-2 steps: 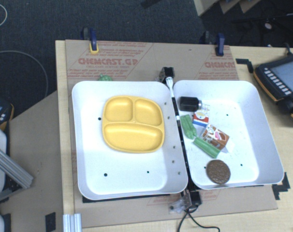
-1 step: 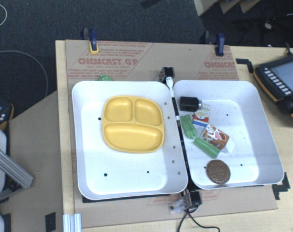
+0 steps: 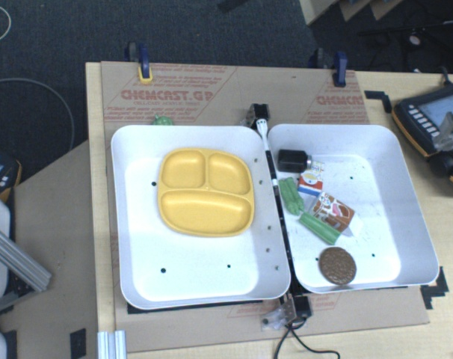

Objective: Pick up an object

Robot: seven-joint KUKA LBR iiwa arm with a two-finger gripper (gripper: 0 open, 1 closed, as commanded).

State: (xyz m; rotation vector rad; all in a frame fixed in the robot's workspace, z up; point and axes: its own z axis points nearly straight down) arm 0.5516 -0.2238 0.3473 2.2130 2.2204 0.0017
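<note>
1. Right bin (image 3: 406, 193), near edge: a round brown disc (image 3: 337, 265) lies flat.
2. Mid right bin: a green stick (image 3: 318, 228) touches a brown-and-white packet (image 3: 334, 212); a second green piece (image 3: 290, 196) lies just beside the divider.
3. Farther back: a small red-white-blue carton (image 3: 311, 182), then a black block (image 3: 291, 159).
4. Left bin (image 3: 137, 223): a yellow three-compartment tray (image 3: 206, 192).
5. Gripper: state cannot be told.

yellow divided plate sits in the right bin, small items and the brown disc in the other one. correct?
Not quite. The camera view shows the yellow divided plate in the left bin. The small items and the brown disc lie in the right bin.
</note>
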